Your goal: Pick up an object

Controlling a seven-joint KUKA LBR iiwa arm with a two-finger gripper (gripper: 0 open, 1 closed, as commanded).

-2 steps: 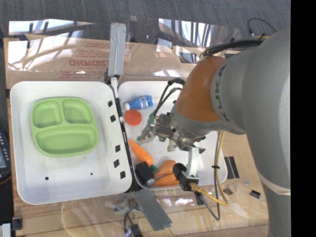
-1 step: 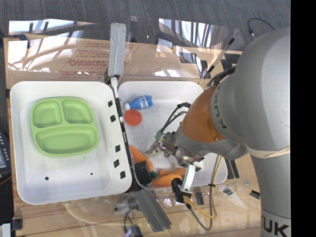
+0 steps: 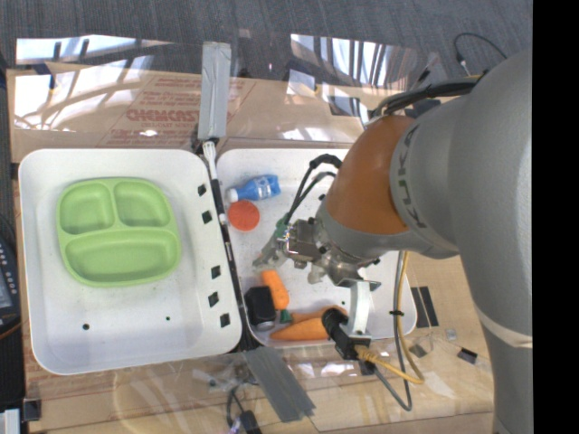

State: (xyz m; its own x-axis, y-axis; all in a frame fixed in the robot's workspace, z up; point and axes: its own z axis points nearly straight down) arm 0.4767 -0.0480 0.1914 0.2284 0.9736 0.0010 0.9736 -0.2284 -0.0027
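Observation:
In the right bin (image 3: 298, 159), a small blue bottle (image 3: 256, 188) with a white cap lies near the back left. A red-orange round object (image 3: 242, 214) rests just in front of it. Nearer the front lie a short orange piece (image 3: 276, 289), a black block (image 3: 261, 306) and a long orange carrot (image 3: 303, 329) along the front wall. My gripper (image 3: 279, 245) hangs low over the middle of this bin, just above the short orange piece and right of the round object. Nothing is visibly held. The arm's bulk hides the bin's right half.
The left bin (image 3: 45, 315) holds a green divided plate (image 3: 118, 231). A ridge with black clips (image 3: 220, 260) separates the two bins. Cardboard and grey tape (image 3: 213, 89) lie behind the bins. Cables (image 3: 389, 369) trail at the front right.

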